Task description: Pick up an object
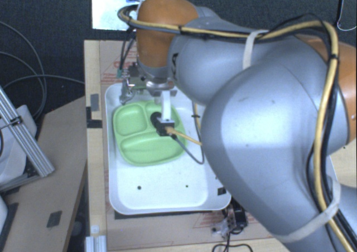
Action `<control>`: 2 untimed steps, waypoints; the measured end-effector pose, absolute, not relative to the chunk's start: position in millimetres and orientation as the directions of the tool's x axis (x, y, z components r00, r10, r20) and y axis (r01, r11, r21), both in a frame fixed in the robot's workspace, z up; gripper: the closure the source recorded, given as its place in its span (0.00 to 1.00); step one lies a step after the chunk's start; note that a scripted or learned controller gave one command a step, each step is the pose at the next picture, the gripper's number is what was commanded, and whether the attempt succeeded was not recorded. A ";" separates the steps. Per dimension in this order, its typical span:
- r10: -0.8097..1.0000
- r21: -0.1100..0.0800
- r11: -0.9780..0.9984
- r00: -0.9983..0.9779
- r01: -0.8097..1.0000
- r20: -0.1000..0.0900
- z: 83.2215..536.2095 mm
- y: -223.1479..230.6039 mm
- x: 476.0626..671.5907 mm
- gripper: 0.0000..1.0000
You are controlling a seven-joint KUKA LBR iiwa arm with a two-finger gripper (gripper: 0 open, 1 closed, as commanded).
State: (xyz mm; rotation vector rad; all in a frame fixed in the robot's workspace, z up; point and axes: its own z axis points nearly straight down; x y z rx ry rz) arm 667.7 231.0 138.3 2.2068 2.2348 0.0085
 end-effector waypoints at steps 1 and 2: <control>1.000 0.005 0.007 -0.007 1.000 0.002 149.7 224.2 669.8 1.00; 1.000 0.005 0.006 -0.006 1.000 0.004 213.4 235.8 634.3 1.00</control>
